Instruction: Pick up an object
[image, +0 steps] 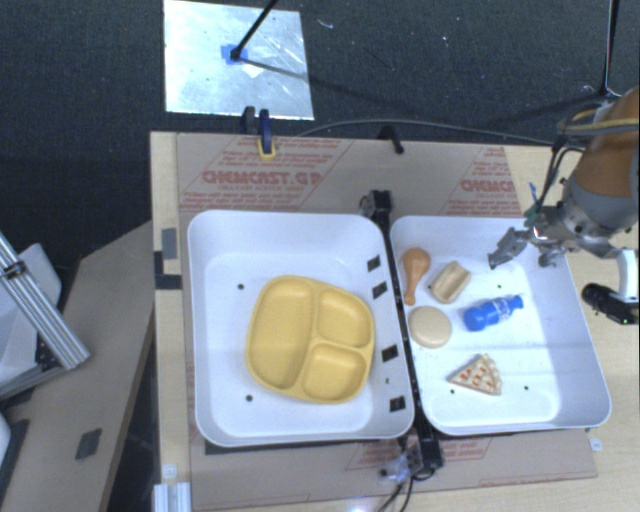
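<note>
Gripper (528, 248): up over the far right corner of the right bin (570, 400), fingers spread open, nothing between them.
Blue bottle (492, 312): lying on its side mid-bin, nearest item to the gripper but well clear of it.
Bread roll (450, 281): just left of the bottle, toward the far wall.
Drumstick (413, 270): left of the roll, near the divider.
Round cookie (430, 326): just left of the bottle, nearer side.
Pizza slice (477, 376): in front of the bottle.
Yellow tray (310, 338): sits in the left bin (215, 300).
</note>
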